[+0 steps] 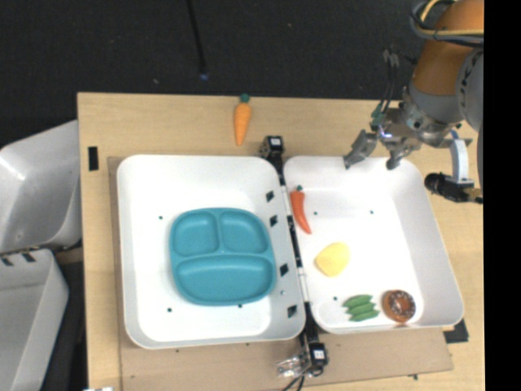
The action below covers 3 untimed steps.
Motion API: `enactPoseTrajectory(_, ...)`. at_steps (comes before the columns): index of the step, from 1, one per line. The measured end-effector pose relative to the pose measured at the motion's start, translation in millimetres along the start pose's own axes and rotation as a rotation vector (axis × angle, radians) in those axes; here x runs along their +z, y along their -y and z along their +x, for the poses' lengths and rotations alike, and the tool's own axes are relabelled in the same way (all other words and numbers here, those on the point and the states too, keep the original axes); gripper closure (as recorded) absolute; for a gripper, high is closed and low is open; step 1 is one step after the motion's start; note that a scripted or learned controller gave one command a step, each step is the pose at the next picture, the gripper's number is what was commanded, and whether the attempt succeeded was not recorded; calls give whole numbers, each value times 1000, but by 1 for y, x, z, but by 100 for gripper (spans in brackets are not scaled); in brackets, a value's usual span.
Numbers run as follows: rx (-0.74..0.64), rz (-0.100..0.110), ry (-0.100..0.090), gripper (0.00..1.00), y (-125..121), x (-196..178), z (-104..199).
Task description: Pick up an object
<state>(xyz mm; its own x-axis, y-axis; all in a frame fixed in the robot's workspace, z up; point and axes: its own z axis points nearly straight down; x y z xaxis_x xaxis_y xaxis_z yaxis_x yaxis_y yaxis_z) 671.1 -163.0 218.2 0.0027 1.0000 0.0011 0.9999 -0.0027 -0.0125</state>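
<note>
two-finger gripper point(376, 158) spread open, empty, above far rim of right white bin point(435, 243). nearest target: yellow rounded lump point(332, 259) mid-bin; descend straight, centre fingers, close gently.

The bench point(163, 120) looks like pale, matt wood or laminate. Both bins, the left point(130, 243) and the right point(423, 243), appear to be smooth white plastic with a soft sheen. The blue tray point(221, 255) looks like matt moulded plastic. The carrot point(242, 120), red pepper point(300, 212), yellow piece point(332, 259), green pods point(359, 306) and brown doughnut point(399, 304) seem smooth plastic toys. The arm's orange band point(444, 55) is glossy; the gripper point(376, 155) looks like dull grey metal.
</note>
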Motion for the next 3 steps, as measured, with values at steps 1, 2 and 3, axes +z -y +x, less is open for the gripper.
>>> enactPoseTrajectory(1, -3, -14, 3, 0, -3, -9, 0)
enactPoseTrajectory(2, -2, -9, 3, 0, 7, 45, -3)
enactPoseTrajectory(3, 0, -10, 3, 0, 8, 87, -7)
